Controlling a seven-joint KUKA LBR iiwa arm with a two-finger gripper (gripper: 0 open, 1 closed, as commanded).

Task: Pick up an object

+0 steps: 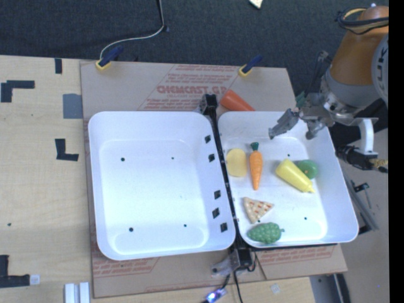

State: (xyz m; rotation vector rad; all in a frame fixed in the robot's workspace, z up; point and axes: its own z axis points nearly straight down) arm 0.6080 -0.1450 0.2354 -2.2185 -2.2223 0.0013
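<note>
The arm's upper part runs off the right edge, orange band half cut off. The gripper (297,127) hangs over the right bin (334,169) with fingers spread wide, nothing between them. Below it lie a carrot (255,168), a yellow piece (236,162), corn (293,175), a pizza slice (257,207) and something green and bumpy (264,233). Cardboard (183,90) sits under both bins, dark carpet (76,11) beyond.

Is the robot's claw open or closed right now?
Open. The gripper hangs over the right bin with its two fingers spread apart and nothing between them. The carrot lies below, untouched.
</note>
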